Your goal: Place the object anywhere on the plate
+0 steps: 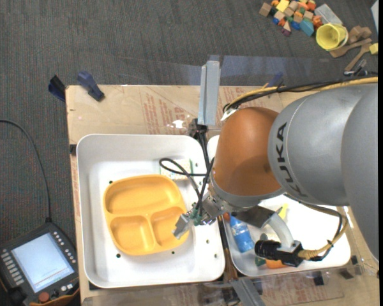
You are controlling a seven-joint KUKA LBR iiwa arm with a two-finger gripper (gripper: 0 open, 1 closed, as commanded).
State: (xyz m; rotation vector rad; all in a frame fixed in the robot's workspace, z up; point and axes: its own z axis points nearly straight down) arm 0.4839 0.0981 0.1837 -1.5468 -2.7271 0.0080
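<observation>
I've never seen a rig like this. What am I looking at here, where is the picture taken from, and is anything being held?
One camera is fixed above a bench, looking down at a slant. The big grey machine with the orange band is a robot arm reaching in from the right. Two shallow bins sit on the bench. The left white bin holds a yellow plastic plate with three compartments. The right white bin holds a small blue bottle-like object. The arm's tool end hangs over the plate's right edge. Whether it holds anything is too small to tell.
</observation>
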